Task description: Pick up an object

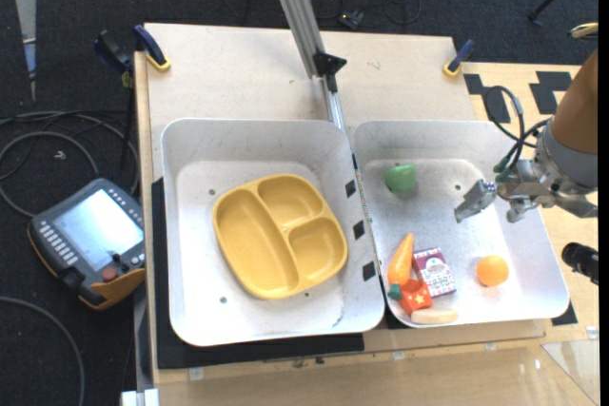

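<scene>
The right bin (447, 152) holds several small items: a green apple-like fruit (402, 178) at the back left, an orange carrot (401, 257), a red and white carton (433, 273), a small red piece (416, 299), a pale banana-like piece (433, 317) at the front rim, and an orange ball (492, 271). My gripper (495, 204) hangs over the right half of this bin, above and behind the orange ball. It is open, with nothing between its fingers (471, 202).
The left bin (190, 157) bears a yellow divided plate (280, 234). A slanted metal pole (304, 14) runs down to the wall between the bins. A teach pendant (90, 242) lies on the floor at left.
</scene>
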`<action>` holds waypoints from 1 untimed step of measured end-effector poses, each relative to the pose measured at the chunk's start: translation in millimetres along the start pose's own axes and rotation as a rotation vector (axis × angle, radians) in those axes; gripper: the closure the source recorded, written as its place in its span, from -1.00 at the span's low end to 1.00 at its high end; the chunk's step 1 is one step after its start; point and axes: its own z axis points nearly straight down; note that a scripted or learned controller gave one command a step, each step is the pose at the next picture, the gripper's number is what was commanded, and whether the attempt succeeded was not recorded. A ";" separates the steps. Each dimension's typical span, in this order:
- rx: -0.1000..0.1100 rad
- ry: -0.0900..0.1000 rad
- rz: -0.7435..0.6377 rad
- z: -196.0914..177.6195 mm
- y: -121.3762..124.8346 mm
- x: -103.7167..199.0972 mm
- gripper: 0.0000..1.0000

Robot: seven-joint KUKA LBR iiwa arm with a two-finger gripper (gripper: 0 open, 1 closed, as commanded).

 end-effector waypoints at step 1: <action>-0.001 0.000 0.001 -0.1 0.0 -0.1 -1.00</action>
